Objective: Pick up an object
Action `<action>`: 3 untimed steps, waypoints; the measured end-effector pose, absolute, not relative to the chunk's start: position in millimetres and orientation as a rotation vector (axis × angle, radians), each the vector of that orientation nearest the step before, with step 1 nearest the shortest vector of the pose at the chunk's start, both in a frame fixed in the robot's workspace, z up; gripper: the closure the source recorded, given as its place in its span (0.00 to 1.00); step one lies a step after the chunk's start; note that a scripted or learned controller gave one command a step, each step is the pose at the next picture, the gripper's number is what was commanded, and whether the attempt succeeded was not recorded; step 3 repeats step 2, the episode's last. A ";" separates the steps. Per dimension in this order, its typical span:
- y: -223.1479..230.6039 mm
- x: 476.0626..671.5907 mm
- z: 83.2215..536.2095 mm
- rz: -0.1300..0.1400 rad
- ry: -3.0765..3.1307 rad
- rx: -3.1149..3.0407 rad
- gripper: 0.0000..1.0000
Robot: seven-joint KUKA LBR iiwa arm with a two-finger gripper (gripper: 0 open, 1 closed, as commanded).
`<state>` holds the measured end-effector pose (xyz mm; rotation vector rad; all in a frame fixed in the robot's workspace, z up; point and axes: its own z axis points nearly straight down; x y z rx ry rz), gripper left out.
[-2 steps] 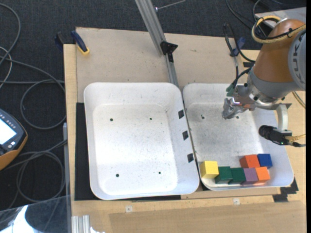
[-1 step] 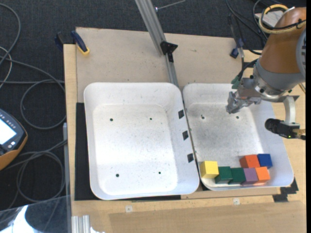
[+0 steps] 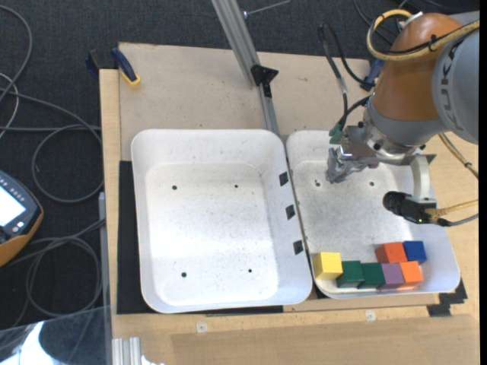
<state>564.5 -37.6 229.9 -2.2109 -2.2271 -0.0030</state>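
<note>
Claw [image 3: 337, 170] over right bin [image 3: 335, 215] | state: cannot tell | blocks [image 3: 373, 268] at near edge | writing: none legible

The two white bins, the left bin [image 3: 209, 219] and the right bin [image 3: 358, 219], are looking like smooth moulded plastic, faintly glossy and peppered with dark specks. The counter [image 3: 190, 90] is showing as matt, pale wood board, scuffed in places. The arm's orange band [image 3: 407, 67] at the upper right is gleaming, glossy and smooth, while the gripper [image 3: 338, 166] below it is reading as dull grey metal. The coloured blocks [image 3: 377, 266] at the lower right are appearing matt and smooth. A slanted rail [image 3: 240, 40] at the top centre is shining like brushed aluminium.
</note>
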 end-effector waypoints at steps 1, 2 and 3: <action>11.8 557.6 224.6 -0.001 -2.226 -2.212 1.00; 63.4 555.6 218.4 0.001 -2.225 -2.210 1.00; 63.4 555.6 218.4 0.001 -2.225 -2.210 1.00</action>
